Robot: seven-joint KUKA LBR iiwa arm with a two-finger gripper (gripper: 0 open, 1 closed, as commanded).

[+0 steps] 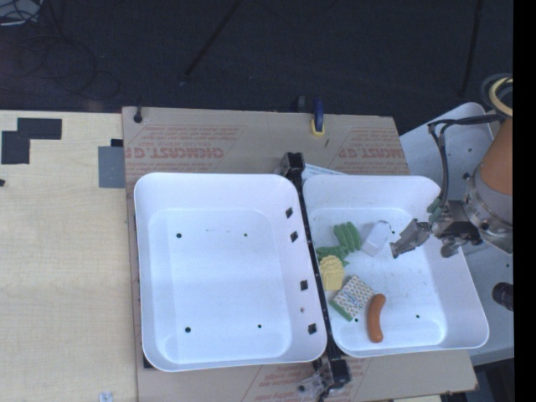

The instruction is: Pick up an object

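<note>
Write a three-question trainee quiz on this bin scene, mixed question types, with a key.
1. True or false: the orange sausage lies in the left bin.
2. Which thing lies nearest the claw? A) yellow corn B) clear cup C) checkered packet
3. Fill in: the green beans lie in the ____ bin.

Key: 1 false; 2 B; 3 right.

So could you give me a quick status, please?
Gripper over right bin, holding nothing visible. Sausage, green toy, corn untouched. Clear cup beside gripper.
</note>
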